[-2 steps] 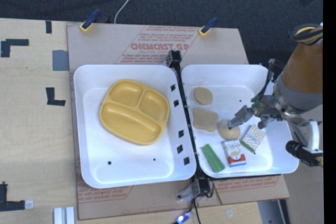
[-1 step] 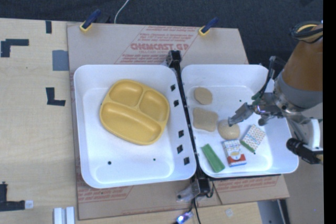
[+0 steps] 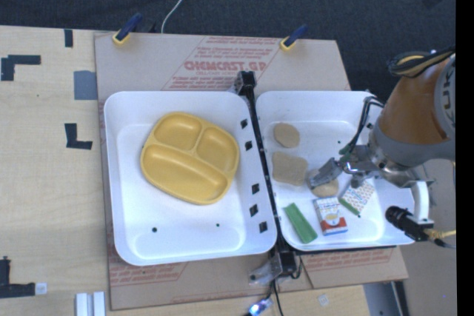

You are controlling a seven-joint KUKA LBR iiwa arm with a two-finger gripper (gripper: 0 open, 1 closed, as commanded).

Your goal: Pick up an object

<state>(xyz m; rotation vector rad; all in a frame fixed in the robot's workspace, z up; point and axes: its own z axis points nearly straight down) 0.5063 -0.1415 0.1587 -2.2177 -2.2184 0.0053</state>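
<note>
L bin [image 3: 122, 181]: yellow tray [image 3: 190, 157] | R bin [image 3: 311, 103]: cookies [image 3: 287, 152], green bar [image 3: 301, 223], cartons [image 3: 331, 216] | gripper [image 3: 326, 175]: state unclear

Yellow plate [image 3: 190, 158], green block [image 3: 301, 223], white bins [image 3: 122, 233]

Robotics lab, clamped cardboard [image 3: 222, 63] under bins [image 3: 122, 159] (taped bench markers)

Plate [image 3: 191, 158] in left bin [image 3: 118, 159]; box [image 3: 331, 217] in right bin [image 3: 318, 103].
</note>
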